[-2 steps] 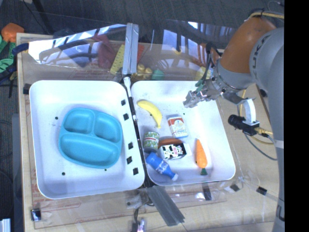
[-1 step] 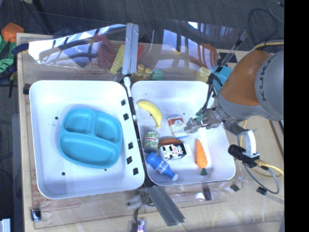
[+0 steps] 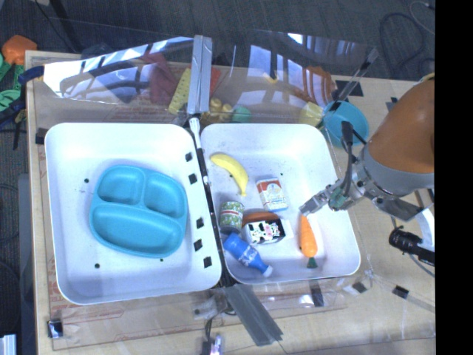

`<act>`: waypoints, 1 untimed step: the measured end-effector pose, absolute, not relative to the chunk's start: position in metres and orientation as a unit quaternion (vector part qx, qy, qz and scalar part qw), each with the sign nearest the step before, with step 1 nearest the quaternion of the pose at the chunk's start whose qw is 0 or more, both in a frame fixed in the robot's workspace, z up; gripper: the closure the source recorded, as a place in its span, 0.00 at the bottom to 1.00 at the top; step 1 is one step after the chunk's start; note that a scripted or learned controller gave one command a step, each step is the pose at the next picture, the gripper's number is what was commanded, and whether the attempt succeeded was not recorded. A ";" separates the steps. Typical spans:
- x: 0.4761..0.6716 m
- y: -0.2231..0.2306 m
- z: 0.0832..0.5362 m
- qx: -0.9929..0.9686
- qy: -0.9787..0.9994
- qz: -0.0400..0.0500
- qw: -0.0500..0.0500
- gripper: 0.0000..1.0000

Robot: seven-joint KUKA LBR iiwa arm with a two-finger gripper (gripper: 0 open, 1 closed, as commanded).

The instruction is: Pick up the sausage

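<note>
The sausage (image 3: 256,215) is a short brown piece in the middle of the right bin (image 3: 325,150). It lies between a small green can (image 3: 231,216) and a black-and-white carton (image 3: 264,231), which covers its lower edge. My gripper (image 3: 315,203) hangs low over the right side of that bin, just above the top end of an orange carrot (image 3: 307,237). It is well to the right of the sausage and apart from it. Nothing shows in its grasp.
The right bin also holds a yellow banana (image 3: 230,171), a red-and-white carton (image 3: 273,194) and a blue bottle (image 3: 245,254) at the front. The left bin (image 3: 66,150) holds a blue divided tray (image 3: 139,210). A blue cup (image 3: 344,122) stands outside the back right corner.
</note>
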State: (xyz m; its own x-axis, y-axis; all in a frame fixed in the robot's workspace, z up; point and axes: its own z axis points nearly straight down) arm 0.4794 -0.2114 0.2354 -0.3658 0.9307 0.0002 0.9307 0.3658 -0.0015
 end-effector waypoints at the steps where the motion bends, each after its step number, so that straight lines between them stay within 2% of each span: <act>1: 0.476 -0.211 0.155 -0.640 -0.769 0.001 0.003 1.00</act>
